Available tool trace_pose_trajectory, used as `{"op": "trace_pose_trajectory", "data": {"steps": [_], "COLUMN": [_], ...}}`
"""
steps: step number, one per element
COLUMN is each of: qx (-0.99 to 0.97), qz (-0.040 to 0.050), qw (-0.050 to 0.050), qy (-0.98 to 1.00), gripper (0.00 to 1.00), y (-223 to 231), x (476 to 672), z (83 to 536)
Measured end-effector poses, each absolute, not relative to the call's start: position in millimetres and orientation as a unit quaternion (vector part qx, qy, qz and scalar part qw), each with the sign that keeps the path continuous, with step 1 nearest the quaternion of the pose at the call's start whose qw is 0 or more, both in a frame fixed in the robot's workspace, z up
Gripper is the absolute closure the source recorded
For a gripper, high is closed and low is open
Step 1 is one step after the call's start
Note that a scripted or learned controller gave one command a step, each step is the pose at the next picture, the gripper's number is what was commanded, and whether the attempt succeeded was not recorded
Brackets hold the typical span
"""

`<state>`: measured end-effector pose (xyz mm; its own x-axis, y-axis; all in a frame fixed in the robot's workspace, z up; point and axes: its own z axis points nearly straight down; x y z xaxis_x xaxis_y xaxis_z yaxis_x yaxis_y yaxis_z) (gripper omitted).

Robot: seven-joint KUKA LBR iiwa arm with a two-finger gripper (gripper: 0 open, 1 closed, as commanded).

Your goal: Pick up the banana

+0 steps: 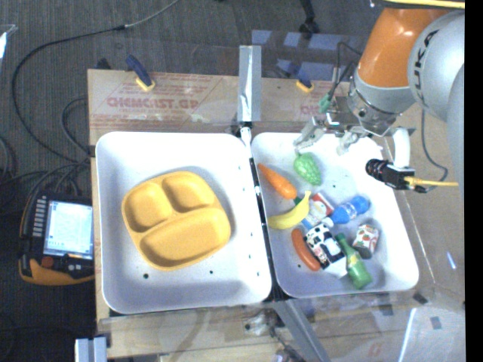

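Camera view places the banana (291,213) in the right bin (404,274), left of centre, lying free on the bin floor. Its upper tip touches a red-and-white packet (320,203); an orange carrot (278,181) lies just above it, a red sausage-shaped item (305,250) just below. A green textured fruit (307,169) sits further up, and a blue bottle (350,209) to the right.

The gripper (329,133) hangs at the bin's upper edge, above the green fruit and well apart from the banana. Its fingers are spread wide, with nothing between them.

Status: no grasp made. Remaining, by judgement: travel down-left over the banana, descend, close, lift. The left bin (113,225) carries a yellow divided tray (177,219).
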<state>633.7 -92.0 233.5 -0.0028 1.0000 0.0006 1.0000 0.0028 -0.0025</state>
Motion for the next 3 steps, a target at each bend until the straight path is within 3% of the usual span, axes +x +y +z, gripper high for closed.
{"op": "trace_pose_trajectory", "data": {"steps": [1, 2, 3], "qx": [-0.675, -0.615, -0.615], "qz": [-0.0002, -0.0031, -0.0040], "qw": [0.000, -0.008, -0.007], "qy": [-0.738, -0.789, -0.789], "gripper": [0.00, 0.00, 1.00], "y": [-109, -99, -98], "x": [581.9, 559.8, 559.8], "z": [102, 91, 99]}}
